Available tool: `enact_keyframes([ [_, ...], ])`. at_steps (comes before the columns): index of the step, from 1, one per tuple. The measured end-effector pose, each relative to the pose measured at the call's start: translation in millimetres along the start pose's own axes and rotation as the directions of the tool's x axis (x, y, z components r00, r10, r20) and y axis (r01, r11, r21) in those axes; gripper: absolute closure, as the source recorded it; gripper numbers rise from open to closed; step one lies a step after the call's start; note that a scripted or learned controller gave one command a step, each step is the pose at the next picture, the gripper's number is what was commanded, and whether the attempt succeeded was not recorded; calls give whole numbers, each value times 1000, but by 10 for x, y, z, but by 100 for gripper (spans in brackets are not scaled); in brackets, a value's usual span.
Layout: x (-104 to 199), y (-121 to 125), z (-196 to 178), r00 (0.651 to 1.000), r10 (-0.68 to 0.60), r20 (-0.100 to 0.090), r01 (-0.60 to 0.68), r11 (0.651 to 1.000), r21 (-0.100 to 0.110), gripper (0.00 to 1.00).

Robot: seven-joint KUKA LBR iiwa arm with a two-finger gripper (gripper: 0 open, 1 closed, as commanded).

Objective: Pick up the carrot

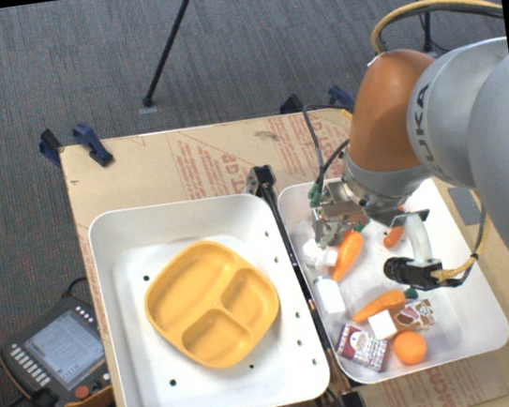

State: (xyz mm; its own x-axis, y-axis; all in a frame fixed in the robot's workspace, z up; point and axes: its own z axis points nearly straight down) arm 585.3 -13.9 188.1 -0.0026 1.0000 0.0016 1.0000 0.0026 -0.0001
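The two-finger gripper [332,229] hangs low over the near-left part of the right-hand shallow white bin [475,312], below the arm's orange band and grey wrist. Whether it is released or clenched cannot be told from this slanted view, because the wrist body and its bracket cover the tip.

Just beside the tool lies an orange tapered carrot [347,253], pointing down and to the left, its upper end tucked under the gripper's metal bracket. It appears to rest on the bin floor rather than hang in the air, though contact with the tool cannot be ruled out. A small white cap-like piece [319,256] sits touching the carrot's left side, with a white rectangular block [330,296] just below it.

Further out in the same bin are a second, flatter orange carrot-shaped piece [379,304], a small orange bit [393,237] near a black cylindrical fitting [407,271] on the arm's cable, a red-and-white printed carton [362,346] and a round orange fruit [410,347].

The left-hand white bin [117,266] holds a yellow three-compartment plastic plate [212,303].

By the look of it, the approach is made and the tool is at the carrot; a secure grasp and the lift are not yet shown.
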Motion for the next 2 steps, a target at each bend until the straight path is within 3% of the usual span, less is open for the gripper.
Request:
enact_keyframes([
  [1,-719,-523,-112,1000,4,2,-4,1000,2,100],
  [2,-710,-521,-111,1000,3,1,-3,1000,2,0],
])
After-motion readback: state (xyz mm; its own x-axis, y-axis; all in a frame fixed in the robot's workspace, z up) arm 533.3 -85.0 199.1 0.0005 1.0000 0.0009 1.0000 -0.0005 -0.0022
